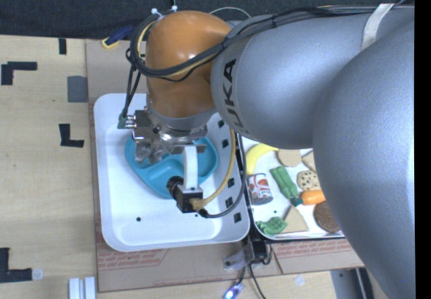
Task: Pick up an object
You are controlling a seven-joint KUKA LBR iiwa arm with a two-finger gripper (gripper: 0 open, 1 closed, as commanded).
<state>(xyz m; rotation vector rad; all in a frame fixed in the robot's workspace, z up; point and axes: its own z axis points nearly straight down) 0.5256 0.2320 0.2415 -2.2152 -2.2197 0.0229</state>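
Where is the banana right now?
The banana lies in the bin on the view's right, near its left wall, just above the red-labelled can.

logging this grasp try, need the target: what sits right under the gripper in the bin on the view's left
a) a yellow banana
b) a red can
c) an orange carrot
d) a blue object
d: the gripper is down over a blue object in the white bin on the view's left, while the banana lies apart, further to the view's right.
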